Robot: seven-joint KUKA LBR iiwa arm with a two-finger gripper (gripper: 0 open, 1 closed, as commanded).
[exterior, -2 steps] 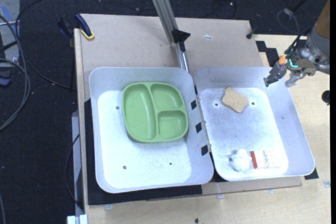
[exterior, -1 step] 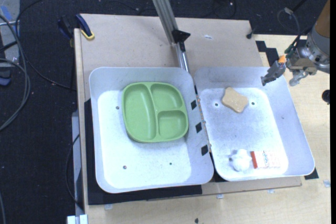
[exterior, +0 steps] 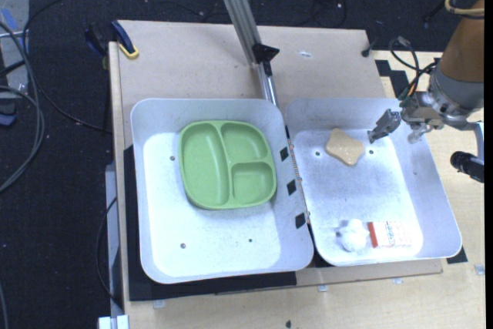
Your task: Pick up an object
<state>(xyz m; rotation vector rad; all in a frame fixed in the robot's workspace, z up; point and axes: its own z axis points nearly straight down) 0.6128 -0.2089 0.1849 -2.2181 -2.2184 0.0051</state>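
A tan bread-like piece [exterior: 344, 146] lies in the far part of the right bin [exterior: 431, 189]. Near that bin's front edge sit a small white fluffy ball [exterior: 353, 236] and a white packet with red print [exterior: 393, 234] side by side. My gripper [exterior: 400, 125] hangs over the right bin's far right area, to the right of the tan piece and apart from it. Its two fingers [exterior: 381, 127] stand spread and nothing is between them.
A green divided plate [exterior: 228, 164] rests in the left bin [exterior: 154, 243]. A slanted metal pole [exterior: 239, 4] rises behind the bins. The arm's orange band [exterior: 466, 42] is at the right edge. Cables lie on the dark floor around the bench.
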